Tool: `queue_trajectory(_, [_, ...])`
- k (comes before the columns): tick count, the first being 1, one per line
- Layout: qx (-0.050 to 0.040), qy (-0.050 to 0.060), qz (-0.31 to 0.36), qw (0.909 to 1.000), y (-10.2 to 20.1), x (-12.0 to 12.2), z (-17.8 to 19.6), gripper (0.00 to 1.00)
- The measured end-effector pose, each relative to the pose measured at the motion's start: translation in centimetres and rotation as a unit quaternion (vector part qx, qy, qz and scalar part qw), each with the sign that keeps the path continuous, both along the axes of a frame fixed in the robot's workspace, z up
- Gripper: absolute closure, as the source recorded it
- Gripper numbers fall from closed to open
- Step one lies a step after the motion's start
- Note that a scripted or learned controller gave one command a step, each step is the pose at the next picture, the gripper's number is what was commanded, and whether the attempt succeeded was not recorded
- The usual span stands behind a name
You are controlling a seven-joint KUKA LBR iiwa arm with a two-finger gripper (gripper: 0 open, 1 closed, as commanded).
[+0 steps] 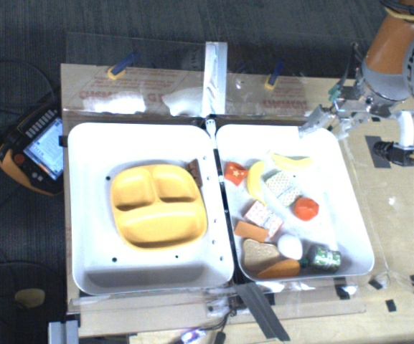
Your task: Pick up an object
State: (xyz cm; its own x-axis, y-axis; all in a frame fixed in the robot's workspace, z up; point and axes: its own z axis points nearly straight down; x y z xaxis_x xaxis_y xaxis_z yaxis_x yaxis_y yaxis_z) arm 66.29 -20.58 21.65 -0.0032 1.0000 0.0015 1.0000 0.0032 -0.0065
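Fingers (313,125) over right bin's (350,185) far rim, state unclear; banana (255,178) lies apart.

My bench (386,213) pale matt wood, two bins (85,192) smooth glossy white plastic, yellow tray (160,206) — glossy plastic, clear shiny film (156,92) behind, dark carpet (192,13) — rough.

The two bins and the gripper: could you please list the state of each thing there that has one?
Yellow tray: upright, flat in the left bin.
Right bin: holds a pile of toy food.
Green can: lying on its side.
Banana: lying flat.
Gripper: over the right bin's far corner, holding nothing visible.
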Motion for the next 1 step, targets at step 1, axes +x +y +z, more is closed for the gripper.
queue_trajectory(1, [-0.0026, 0.000, -0.007, 1.0000, 2.74, -0.29, -11.95, 0.00])
